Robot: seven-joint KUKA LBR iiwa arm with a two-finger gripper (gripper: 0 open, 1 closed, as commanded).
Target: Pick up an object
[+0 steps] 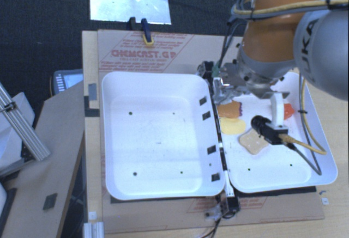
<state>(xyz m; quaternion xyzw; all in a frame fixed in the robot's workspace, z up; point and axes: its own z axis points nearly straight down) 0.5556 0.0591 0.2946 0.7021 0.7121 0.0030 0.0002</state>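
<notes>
The right bin [283, 174] holds several small items. An orange chunk [230, 110] lies near its left wall, with a flat yellow disc [233, 126] just in front of it. A tan toast-like slice [252, 143] lies nearer the middle. Further right, a white cylinder [277, 106] stands beside a red-orange piece [288, 111]. My gripper [221, 90] hangs low over the bin's back left corner, just behind the orange chunk. The arm's bulk hides the back of this bin.
The left bin [158, 133] sits beside the right one, and their walls meet at a ridge with black clips [210, 133]. A cardboard sheet [144, 52] lies under both bins. A yellow clamp [147, 35] sits at the back.
</notes>
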